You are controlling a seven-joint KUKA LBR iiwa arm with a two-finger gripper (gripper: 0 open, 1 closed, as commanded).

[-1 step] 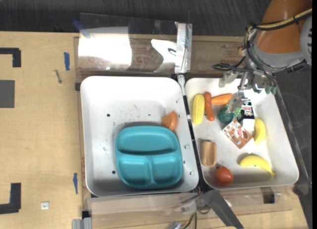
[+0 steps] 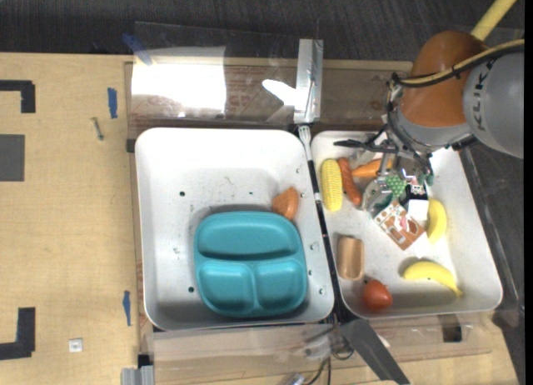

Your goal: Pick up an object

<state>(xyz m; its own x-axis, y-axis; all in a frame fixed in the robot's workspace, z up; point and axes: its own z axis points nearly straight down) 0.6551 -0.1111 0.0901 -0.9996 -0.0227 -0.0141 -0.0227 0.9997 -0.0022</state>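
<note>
- Corn cob [image 2: 331,185] lies along the left wall of the right bin [image 2: 479,250], just left of my end effector [image 2: 391,182].
- I cannot tell my end effector's opening; I'd centre over one piece, clear of the carrot [image 2: 364,171].

A light wooden bench [image 2: 58,233] carries two shallow white bins side by side, the left bin [image 2: 158,208] touching the right bin [image 2: 475,250] along their shared rim, with black tape marks [image 2: 21,96] and small blue tape bits [image 2: 112,102] on its bare left part.
</note>
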